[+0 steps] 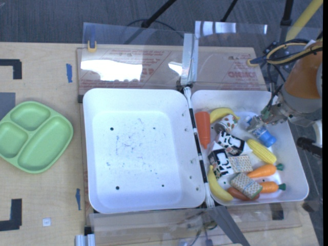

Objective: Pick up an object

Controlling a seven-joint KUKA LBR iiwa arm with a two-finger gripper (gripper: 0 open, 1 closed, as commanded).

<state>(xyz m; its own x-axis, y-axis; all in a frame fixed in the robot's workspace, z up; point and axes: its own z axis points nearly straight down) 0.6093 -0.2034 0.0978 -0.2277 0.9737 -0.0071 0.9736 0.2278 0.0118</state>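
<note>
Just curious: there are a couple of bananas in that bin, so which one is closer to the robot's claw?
The banana at the bin's far edge, curving above the orange cylinder; the other banana lies along the near-left edge, farther from the gripper.

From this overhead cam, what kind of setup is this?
Likely a robot grasping test cell, not a kitchen: two white bins on a wooden bench, toy food such as a plastic carrot heaped in the right one, and tripod legs behind.

The arm is running off the right edge, so most of it is lost to view. Its claw is blurring into the clutter, and its fingers are too small to read. Below the claw, a banana is lying half buried under a black-and-white toy.
</note>
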